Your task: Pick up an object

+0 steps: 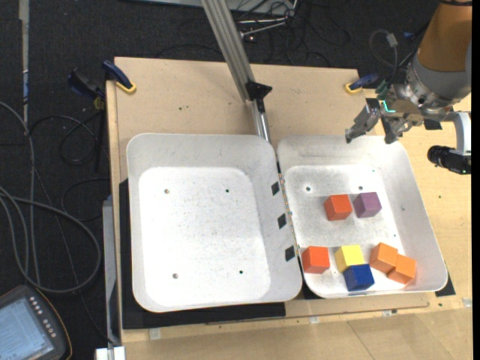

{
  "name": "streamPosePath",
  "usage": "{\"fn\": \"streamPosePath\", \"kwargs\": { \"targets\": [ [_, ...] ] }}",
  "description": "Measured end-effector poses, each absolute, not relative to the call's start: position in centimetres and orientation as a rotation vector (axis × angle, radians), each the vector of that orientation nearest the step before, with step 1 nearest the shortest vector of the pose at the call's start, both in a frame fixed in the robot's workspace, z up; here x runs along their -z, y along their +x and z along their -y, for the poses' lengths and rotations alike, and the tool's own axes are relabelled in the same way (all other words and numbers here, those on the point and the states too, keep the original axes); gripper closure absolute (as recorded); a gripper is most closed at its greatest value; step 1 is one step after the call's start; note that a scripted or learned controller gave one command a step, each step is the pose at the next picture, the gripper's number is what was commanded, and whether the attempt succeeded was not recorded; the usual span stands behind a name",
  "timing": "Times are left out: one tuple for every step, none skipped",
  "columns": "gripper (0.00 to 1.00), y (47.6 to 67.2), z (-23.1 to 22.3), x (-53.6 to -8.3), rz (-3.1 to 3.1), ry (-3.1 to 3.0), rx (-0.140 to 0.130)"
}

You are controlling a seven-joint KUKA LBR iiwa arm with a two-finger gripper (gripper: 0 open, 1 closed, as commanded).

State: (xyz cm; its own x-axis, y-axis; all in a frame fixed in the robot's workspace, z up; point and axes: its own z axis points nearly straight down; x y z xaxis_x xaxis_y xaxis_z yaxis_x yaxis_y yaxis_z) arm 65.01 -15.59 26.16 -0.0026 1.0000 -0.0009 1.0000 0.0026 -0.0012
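In the camera view we see the gripper point(373, 129) poised over the far edge of the right bin point(420, 193), near that bin's far right corner, with its two dark fingers spread wide and nothing between them. The grey arm with its orange band point(444, 36) comes in from the bench's far right corner. All the blocks lie in the right bin, apart from the gripper. Toward the middle of that bin we find an orange block point(338, 207) with a purple block point(367, 204) just beside it on the right. Along the near edge sits another orange block point(316, 259), then a yellow block point(349, 256) beside it, with a blue block point(359, 277) touching the yellow one on its near side. By the near right corner two more orange blocks point(394, 263) lie pressed together. The left bin point(142, 201) adjoins the right one at the middle of the bench point(187, 96). A metal pole point(229, 36) slants from the far edge down to the seam between the bins, and we note a yellow-tipped clamp point(120, 77) at the bench's far left corner.
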Motion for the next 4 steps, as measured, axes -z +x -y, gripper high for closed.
{"fn": "streamPosePath", "kwargs": {
  "targets": [
    [0.0, 64.3, 15.3, -20.0, 2.218, -2.218, -0.006],
    [0.0, 63.3, 14.8, -14.9, 2.219, -2.219, -0.005],
    [0.0, 63.2, 14.7, -9.5, 2.219, -2.219, -0.005],
    [1.0, 63.4, 14.8, -10.9, 2.222, -2.224, 0.002]
  ]
}}
